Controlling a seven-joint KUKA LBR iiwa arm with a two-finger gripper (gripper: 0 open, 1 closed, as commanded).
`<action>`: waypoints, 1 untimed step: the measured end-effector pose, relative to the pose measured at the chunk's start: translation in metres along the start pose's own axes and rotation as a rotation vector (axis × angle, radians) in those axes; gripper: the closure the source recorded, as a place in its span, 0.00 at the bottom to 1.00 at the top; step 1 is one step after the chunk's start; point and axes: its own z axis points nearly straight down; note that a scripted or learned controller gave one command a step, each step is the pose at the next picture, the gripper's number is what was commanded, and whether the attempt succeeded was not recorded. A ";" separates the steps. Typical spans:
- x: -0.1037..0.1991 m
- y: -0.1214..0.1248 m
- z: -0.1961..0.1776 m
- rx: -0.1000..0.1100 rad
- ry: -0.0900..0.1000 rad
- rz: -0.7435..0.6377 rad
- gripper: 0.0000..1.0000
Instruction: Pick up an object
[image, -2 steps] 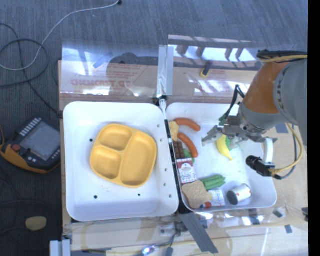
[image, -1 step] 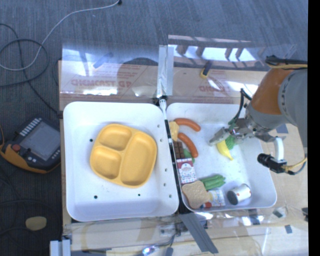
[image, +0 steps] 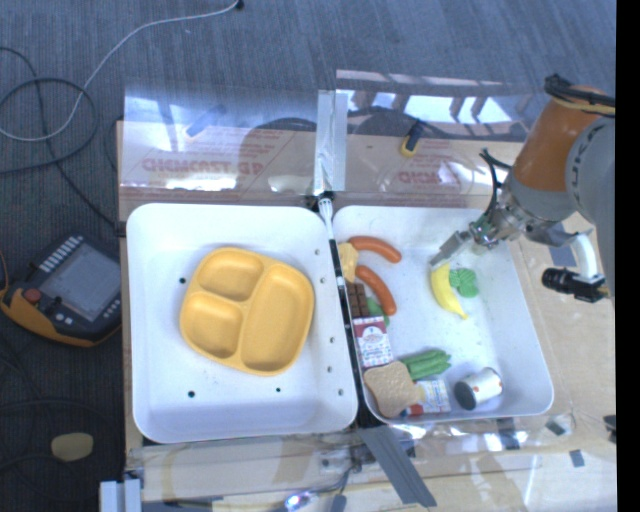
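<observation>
Hovering over the right bin (image: 530, 330), the gripper (image: 447, 250) is spreading its fingers open, gripping nothing; just below, the banana (image: 444, 288) is lying on the bin floor, its long axis running up-left to down-right, touching a green toy (image: 463, 281).

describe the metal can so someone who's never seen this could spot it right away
Look in the right-hand white bin, down at its near right corner. The can lies on its side there, just right of the green vegetable. It is the one shiny silver cylinder among soft-coloured toy food.
</observation>
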 end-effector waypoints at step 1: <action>0.033 -0.028 0.024 -0.005 -0.006 -0.150 0.00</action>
